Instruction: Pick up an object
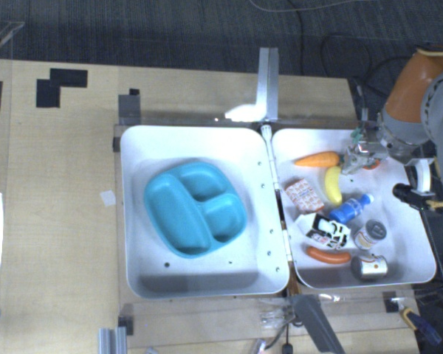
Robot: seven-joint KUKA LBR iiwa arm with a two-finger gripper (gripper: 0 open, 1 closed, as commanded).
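Note:
The right bin (406,227) holds the loose objects. An orange carrot (315,160) lies near its back edge, with a yellow banana (331,185) just in front of it. My gripper (358,155) hangs low at the carrot's right end, above the bin's back right part. Nothing can be made out between its tips. A red and white packet (301,195), a blue bottle (351,208), a black and white box (329,231) and a red sausage (328,255) lie further forward.
A round tin (371,232) and a silver can (369,267) sit at the right bin's front right. The left bin (140,271) carries a blue divided tray (196,206). A metal post (268,87) rises behind the divider between the bins.

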